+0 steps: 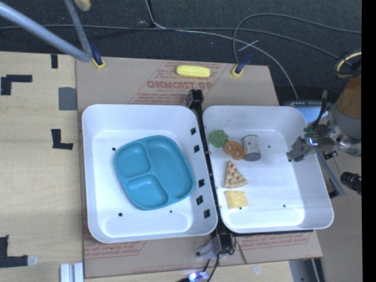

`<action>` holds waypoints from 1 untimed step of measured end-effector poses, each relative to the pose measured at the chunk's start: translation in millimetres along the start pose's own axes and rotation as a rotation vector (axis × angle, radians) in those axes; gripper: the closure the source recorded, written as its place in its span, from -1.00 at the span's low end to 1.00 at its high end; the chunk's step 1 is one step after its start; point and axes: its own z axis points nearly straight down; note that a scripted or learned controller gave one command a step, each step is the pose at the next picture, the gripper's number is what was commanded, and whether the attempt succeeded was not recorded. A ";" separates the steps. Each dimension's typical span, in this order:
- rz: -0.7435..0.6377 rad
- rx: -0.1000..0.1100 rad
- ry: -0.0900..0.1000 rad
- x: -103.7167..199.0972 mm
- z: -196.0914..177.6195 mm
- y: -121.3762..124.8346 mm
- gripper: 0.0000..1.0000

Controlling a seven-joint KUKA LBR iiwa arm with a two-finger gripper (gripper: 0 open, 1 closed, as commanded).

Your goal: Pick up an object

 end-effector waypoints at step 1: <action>-0.001 -0.001 0.000 0.2 -38.7 1.4 1.00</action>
